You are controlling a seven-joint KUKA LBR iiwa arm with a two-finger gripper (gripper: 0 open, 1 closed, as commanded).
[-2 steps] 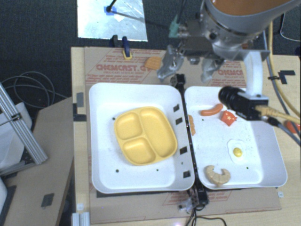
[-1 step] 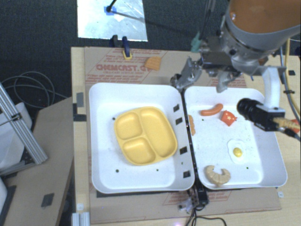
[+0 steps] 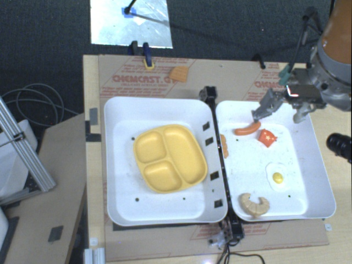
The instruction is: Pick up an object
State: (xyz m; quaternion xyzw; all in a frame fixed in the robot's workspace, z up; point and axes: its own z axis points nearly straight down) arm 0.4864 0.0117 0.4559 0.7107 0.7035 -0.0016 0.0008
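Note:
The right white bin holds a small sausage, a red piece, a fried egg and a croissant. An orange piece lies against its left wall. My gripper hangs over the bin's far edge, above and to the right of the sausage. Its two grey fingers are spread wide apart with nothing between them. The gripper is open.
The left white bin holds a yellow three-compartment plate. A tan piece lies on the board behind the bins. A black divider runs between the bins. A metal sheet lies at the far back.

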